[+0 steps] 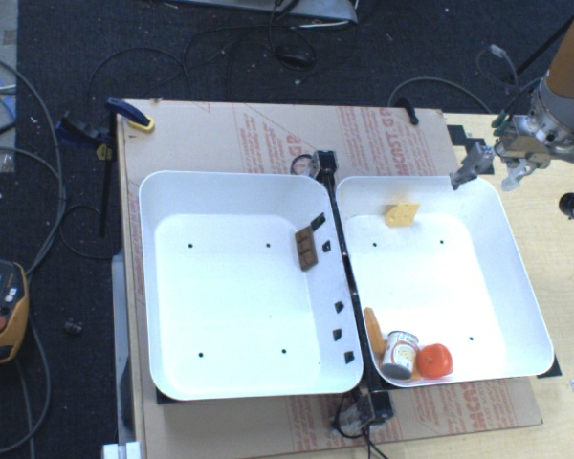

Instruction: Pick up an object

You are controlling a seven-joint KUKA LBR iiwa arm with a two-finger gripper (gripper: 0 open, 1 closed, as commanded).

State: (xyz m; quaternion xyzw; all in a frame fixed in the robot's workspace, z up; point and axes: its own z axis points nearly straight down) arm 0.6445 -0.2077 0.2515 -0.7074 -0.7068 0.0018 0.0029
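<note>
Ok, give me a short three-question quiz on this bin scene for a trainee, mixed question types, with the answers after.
1. True or false: the brown block lies in the left bin.
2. Which sits nearest the can? A: the red ball. B: the yellow piece.
3. Fill in: the gripper hovers over the right bin's far ___ corner.

Key: 1 true. 2 A. 3 right.

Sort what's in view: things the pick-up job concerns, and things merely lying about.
Job:
yellow block, can, red ball and orange stick in the right bin; brown bar in the left bin; tool.

Lying about:
clamp, cables, handheld unit.
</note>
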